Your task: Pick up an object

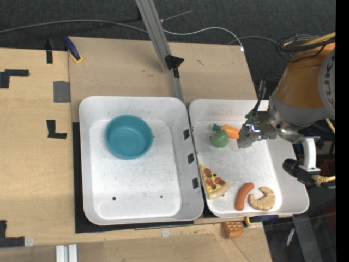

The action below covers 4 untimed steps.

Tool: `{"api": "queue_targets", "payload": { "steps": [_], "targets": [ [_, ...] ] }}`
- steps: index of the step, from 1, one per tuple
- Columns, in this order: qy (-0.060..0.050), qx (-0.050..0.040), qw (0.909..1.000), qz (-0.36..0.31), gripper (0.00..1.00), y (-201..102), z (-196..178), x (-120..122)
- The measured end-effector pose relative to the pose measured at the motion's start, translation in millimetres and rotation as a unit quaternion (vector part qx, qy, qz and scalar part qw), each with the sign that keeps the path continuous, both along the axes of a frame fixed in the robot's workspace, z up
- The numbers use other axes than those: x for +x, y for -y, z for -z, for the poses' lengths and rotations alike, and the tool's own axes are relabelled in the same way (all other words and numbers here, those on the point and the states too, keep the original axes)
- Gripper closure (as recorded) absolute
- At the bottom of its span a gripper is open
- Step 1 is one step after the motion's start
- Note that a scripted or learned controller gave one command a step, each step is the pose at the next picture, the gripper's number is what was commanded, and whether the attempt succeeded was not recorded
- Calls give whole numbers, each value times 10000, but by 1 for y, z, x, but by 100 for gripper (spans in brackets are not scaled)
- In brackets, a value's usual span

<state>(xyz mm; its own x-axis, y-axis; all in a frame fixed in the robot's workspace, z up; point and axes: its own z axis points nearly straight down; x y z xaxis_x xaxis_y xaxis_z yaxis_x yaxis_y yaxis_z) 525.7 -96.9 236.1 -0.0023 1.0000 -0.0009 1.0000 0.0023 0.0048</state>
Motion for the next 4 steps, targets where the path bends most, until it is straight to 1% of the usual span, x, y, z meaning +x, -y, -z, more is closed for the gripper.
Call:
{"api": "queue_targets", "payload": {
  "steps": [1,2,3,4],
  "targets": [
    [-7,1,10000,3,100,0,-41,1],
    [-33,6,10000,-13,100,-42,-35,14],
    [-35,6,10000,-12,100,-80,-24,31],
    [-31,9,10000,-20,100,-131,-18,56]
  ]
}}
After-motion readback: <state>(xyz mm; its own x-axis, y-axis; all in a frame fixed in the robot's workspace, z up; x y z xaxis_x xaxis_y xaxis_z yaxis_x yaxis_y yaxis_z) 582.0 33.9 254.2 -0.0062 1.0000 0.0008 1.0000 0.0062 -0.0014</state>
